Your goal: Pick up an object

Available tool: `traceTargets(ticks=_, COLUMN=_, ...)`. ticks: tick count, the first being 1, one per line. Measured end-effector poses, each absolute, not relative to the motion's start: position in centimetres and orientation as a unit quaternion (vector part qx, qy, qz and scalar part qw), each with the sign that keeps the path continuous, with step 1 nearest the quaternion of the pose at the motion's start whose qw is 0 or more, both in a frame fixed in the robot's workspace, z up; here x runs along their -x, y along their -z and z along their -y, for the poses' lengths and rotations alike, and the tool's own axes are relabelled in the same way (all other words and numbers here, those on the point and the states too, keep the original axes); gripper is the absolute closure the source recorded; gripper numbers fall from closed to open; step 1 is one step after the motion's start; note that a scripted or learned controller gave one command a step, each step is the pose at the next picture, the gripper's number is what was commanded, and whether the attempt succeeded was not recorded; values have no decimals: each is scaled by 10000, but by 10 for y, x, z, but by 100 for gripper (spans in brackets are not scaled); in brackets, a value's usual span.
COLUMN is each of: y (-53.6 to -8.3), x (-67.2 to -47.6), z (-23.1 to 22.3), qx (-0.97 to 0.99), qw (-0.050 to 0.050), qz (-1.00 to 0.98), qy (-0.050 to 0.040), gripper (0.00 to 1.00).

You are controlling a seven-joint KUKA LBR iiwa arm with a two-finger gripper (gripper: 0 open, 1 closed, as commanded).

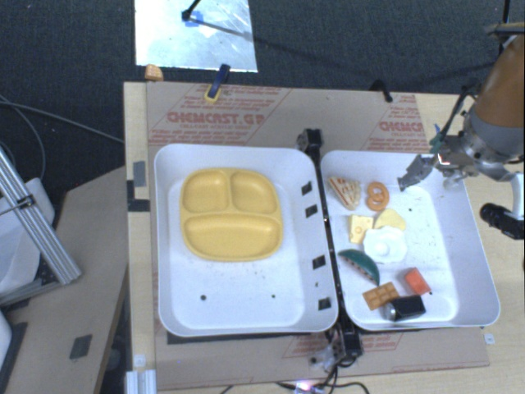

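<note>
the arm reaches in from the right, its gripper [413, 176] hanging over the right bin [467, 245]'s upper part; whether it is apart or together cannot be told. a small orange pretzel [377, 195] lies near, beside a sandwich wedge [345, 191].

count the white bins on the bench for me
2. The left bin holds a yellow divided plate. The right bin holds the small toy food items, with the hand over its far edge. None looks hidden.

Glossy white plastic bins [246, 318] sit on matt printed cardboard [246, 117]; yellow tray [231, 213] smooth plastic.
</note>
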State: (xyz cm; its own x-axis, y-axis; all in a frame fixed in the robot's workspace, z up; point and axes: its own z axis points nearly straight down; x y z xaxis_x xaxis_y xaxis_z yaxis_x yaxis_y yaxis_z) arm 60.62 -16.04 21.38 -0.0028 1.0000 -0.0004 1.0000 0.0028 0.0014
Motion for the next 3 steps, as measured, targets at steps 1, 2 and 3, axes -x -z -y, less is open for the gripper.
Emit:
traceTargets(ticks=1, y=-80, x=-631, z=169, qx=-7058, qw=10, qz=-7085, qy=-10, gripper=0)
traceTargets(ticks=2, y=-84, x=-516, z=211, qx=-7096, qw=-21, qz=-7046, qy=26, gripper=0)
traceTargets(ticks=3, y=-102, x=-583, z=206, qx=-7048, qw=39, qz=-7094, qy=-21, gripper=0)
